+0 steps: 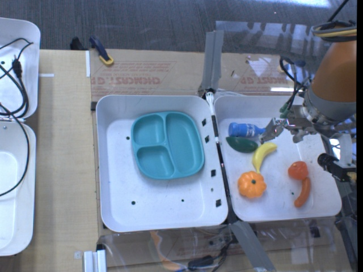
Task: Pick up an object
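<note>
Yellow banana [262, 154] lies mid right bin [332, 208], touching the green piece [243, 145]; it looks light, smooth plastic, so grip its middle. Gripper [276, 128] hovers just above, grip unclear.

The arm [339, 67] enters from the right edge, its orange band uppermost and the grey wrist [328, 107] below it. The wrist leans leftward and downward. From it the tool [276, 129] juts to the left, a cluster of pale metal parts with thin prongs at its end. Black cables [294, 84] loop along the wrist's left side.
</note>
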Available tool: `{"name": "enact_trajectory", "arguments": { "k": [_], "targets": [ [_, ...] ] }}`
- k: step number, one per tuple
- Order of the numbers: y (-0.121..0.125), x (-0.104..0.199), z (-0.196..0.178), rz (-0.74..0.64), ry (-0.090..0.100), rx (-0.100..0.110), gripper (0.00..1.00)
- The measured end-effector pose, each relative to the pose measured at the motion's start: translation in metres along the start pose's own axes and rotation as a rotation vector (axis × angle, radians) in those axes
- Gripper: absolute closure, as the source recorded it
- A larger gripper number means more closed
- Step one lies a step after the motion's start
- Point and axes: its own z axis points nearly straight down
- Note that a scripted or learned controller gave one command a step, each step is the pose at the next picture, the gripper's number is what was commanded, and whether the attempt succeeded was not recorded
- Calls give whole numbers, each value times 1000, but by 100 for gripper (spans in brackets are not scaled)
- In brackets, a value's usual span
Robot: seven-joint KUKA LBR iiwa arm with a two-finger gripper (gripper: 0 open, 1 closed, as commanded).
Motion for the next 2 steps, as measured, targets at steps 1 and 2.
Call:
{"name": "enact_trajectory", "arguments": {
  "k": [1, 2],
  "targets": [
    [23, 18, 110, 1, -2, -19, 0],
    [-2, 5, 124, 4, 0, -2, 0]
  ]
}}
